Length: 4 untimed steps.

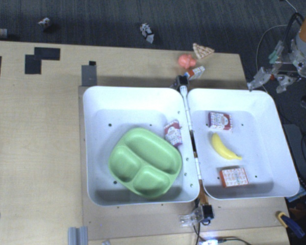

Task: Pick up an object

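Observation:
My gripper (271,80) hangs at the far right, above the back right corner of the right bin (265,102), off its rim. Its fingers stand open with nothing between them. In the right bin lie a red and white packet (219,120), a yellow banana (225,148) and a red box (233,176). The left bin (99,106) holds a green divided plate (145,161) and a second red and white packet (173,133) by its right wall.
Behind the bins on the bench lie a pink lump (186,61), a toy pizza slice (203,50) and a small red and white tube (195,73). Cables run at the right past the bench edge. Bare wooden bench (35,152) spreads to the left.

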### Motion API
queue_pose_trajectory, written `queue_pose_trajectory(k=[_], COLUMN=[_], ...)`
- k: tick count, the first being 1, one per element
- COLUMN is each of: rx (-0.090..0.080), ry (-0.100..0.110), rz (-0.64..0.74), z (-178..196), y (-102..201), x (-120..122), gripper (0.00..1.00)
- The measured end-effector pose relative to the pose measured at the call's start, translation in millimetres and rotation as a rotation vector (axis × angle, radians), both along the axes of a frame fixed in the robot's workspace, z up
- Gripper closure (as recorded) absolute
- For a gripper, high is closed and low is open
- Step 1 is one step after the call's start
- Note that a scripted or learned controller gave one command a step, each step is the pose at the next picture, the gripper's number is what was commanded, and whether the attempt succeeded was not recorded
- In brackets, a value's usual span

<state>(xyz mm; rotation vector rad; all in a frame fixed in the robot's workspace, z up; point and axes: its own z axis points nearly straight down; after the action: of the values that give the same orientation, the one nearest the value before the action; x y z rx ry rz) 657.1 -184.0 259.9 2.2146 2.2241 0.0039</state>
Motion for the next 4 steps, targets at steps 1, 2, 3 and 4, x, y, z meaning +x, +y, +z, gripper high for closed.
queue_pose_trajectory(k=[1, 2, 3, 4], rx=[-0.003, -0.002, -0.001, 0.002], ry=[-0.007, -0.011, -0.017, -0.004], rz=[-0.001, 0.002, 0.006, 0.002], z=[-160, -168, -156, -54], y=[2, 32, 34, 115], x=[-16, 16, 18, 13], gripper=[0.0, 0.0, 1.0, 1.0])
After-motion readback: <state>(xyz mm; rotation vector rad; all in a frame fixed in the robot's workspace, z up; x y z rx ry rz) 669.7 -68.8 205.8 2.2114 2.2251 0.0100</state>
